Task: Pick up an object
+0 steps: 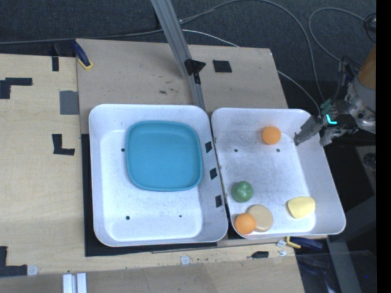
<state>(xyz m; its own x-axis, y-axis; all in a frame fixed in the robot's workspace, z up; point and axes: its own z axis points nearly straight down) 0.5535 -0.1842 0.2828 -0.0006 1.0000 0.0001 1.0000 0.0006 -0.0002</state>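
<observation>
Jaws at the arm's tip (pixel 310 134) hang spread and unloaded over the right bin's (pixel 324 182) far right rim, nearest the small orange ball (pixel 271 135). That ball looks light, smooth and apt to roll, so a centred pinch across its middle seems wisest. A green ball (pixel 242 191) and yellow piece (pixel 301 207) lie nearer the front.
</observation>
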